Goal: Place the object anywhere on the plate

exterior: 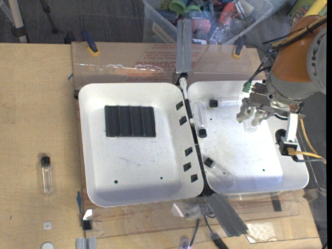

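A wooden bench (36, 113) is bearing two white bins (135, 191), the left holding a black plate (130, 121), while the gripper (252, 117), jaw state indiscernible, is hovering over the right bin (249, 170).

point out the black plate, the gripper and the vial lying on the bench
black plate (130, 121), camera view, middle of its ridged top
gripper (252, 119), camera view, between its fingertips
vial (46, 174), camera view, middle of its clear body

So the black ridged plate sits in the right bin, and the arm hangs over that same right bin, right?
Not quite. The camera view shows the black ridged plate lying in the left bin, not the right one. The rest holds: the arm hangs over the right bin, with its gripper above the bin's floor.
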You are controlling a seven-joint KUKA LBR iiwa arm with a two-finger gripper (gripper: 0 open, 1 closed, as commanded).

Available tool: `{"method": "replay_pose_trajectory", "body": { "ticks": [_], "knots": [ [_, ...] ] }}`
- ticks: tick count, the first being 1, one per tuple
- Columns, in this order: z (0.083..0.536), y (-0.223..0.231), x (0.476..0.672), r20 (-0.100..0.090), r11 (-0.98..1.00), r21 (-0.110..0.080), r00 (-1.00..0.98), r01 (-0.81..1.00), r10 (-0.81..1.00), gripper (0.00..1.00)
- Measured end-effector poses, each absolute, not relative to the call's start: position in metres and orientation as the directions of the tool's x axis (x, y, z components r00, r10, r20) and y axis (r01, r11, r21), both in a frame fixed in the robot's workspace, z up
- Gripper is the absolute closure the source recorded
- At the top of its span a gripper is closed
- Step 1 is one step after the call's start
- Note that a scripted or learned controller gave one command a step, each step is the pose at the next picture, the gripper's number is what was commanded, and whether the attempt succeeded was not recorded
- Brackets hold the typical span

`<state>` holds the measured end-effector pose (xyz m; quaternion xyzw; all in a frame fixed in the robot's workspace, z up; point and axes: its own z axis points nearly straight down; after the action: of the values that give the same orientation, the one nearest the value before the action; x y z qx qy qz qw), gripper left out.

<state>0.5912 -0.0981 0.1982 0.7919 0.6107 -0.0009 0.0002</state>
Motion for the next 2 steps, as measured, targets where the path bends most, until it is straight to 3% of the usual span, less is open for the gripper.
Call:
{"method": "replay_pose_trajectory", "body": {
  "ticks": [1, 2],
  "knots": [
    [0.274, -0.035, 0.574, 0.000, -0.324, -0.001, 0.324, 0.946, 0.946, 1.00],
    [0.215, 0.000, 0.523, -0.001, -0.302, -0.003, 0.302, 0.953, 0.953, 1.00]
  ]
}}
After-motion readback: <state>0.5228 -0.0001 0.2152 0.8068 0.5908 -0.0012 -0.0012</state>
